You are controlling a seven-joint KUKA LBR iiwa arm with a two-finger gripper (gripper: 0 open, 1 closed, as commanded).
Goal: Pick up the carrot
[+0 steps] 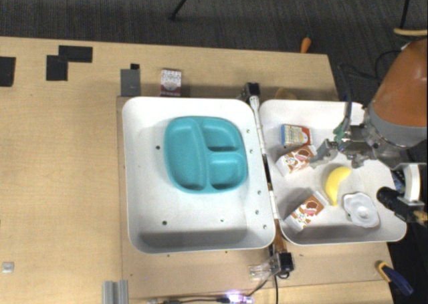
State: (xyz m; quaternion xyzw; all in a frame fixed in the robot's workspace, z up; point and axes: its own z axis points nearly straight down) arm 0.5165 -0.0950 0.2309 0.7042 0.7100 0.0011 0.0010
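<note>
Carrot unclear; gripper (344, 146) over right bin (334, 232)

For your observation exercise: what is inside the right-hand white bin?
The right bin holds three small cartons, a yellow banana-like piece and a white cup. The arm covers its far right side, so anything there is hidden.

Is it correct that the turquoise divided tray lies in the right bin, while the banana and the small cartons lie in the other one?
Not quite: the camera view shows the turquoise divided tray in the left bin. The banana and the small cartons lie in the right bin.
</note>
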